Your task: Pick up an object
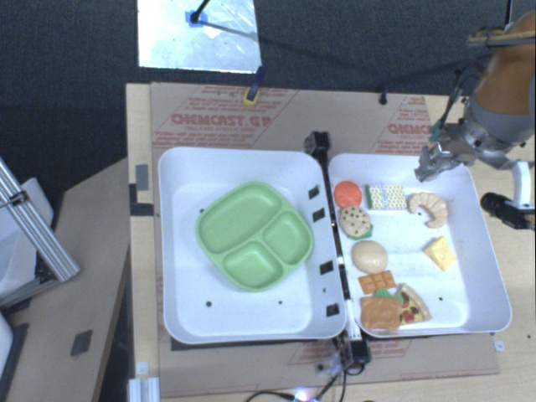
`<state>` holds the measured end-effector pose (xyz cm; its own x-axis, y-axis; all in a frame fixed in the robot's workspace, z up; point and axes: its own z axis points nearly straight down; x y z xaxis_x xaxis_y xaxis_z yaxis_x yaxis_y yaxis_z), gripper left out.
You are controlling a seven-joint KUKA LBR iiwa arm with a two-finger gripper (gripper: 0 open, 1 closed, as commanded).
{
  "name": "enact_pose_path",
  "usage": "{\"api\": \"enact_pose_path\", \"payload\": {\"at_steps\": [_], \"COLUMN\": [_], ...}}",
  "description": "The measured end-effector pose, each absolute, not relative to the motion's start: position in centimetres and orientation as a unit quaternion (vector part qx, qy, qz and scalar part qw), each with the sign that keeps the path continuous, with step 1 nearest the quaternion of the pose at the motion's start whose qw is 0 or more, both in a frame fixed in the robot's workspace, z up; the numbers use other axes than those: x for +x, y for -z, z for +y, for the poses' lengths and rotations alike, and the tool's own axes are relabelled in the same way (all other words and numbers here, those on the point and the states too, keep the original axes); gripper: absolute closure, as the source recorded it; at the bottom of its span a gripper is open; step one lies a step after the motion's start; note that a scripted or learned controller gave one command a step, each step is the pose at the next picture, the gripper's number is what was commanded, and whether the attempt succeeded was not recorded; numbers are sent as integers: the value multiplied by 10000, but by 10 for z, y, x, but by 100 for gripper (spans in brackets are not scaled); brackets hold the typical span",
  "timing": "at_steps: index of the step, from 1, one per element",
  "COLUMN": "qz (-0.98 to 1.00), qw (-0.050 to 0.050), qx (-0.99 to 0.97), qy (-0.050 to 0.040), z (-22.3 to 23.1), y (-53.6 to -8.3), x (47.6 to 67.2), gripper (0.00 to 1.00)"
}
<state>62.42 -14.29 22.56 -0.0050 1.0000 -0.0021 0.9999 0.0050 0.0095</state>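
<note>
We see the end effector [429, 164] hovering over the far edge of the right bin [486, 266], and we cannot tell its state. Just beneath it lies a croissant [430, 207], its long axis running left to right, tips curling toward the near side. A cheese wedge [440, 253] sits nearer. The green plate [254, 235] occupies the left bin [180, 224].
</note>
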Motion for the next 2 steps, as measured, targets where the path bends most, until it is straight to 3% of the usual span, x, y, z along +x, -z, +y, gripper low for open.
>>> {"api": "enact_pose_path", "payload": {"at_steps": [1,2], "qz": [7090,7100], "qw": [15,-2], "qx": [7052,7042], "qy": [-10,-9], "z": [-143,-96], "y": [-225,-234], "x": [625,593], "gripper": [100,100]}}
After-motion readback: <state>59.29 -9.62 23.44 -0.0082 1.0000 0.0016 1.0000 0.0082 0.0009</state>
